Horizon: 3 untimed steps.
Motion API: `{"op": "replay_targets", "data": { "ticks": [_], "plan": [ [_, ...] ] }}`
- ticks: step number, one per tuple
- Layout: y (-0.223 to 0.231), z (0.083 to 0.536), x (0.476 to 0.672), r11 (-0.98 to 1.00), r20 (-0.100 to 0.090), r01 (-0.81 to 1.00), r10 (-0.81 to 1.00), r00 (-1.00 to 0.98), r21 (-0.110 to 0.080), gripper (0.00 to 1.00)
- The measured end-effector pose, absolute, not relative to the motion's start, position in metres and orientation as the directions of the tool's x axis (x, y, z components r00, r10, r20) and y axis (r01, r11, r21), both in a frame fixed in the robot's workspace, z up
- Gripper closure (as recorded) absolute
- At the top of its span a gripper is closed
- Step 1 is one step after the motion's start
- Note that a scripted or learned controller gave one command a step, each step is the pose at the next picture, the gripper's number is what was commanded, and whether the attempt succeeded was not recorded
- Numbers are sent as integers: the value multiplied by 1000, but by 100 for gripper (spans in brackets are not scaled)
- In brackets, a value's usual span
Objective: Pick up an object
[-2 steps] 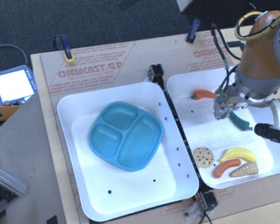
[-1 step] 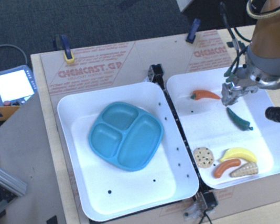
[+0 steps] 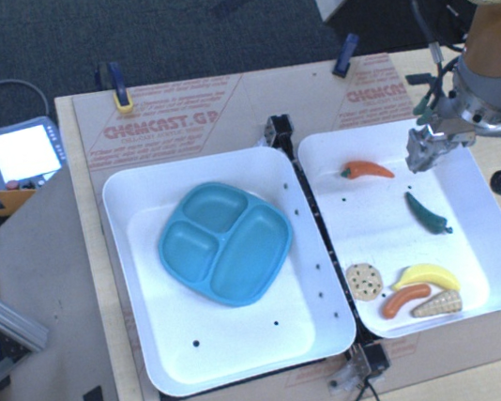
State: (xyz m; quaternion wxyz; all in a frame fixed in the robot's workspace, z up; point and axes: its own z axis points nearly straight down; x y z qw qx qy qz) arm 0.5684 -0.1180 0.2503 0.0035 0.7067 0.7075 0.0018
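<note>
My gripper (image 3: 423,153) hangs over the far part of the right bin (image 3: 481,213), a little right of an orange carrot (image 3: 366,169). Nothing shows between its fingers. A dark green pepper (image 3: 427,213) lies just below it toward the bin's middle. Near the front of the same bin lie a round cookie (image 3: 364,280), a yellow banana (image 3: 428,276), a red sausage (image 3: 405,299) and a tan cone-shaped piece (image 3: 437,305).
The left bin (image 3: 160,343) bears a blue divided plate (image 3: 226,242). A black clamp (image 3: 278,130) sits at the far end of the seam between the bins. A tablet-like pendant (image 3: 22,152) lies off the bench at the far left.
</note>
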Motion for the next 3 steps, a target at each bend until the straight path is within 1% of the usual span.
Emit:
{"op": "replay_targets", "data": {
  "ticks": [1,2,3],
  "plan": [
    [-67,238,574,5,2,1000,1000,-5,-3,100],
    [-20,245,592,6,1,1000,1000,-6,4,100],
    [39,247,605,5,1,1000,1000,-5,4,100]
  ]
}}
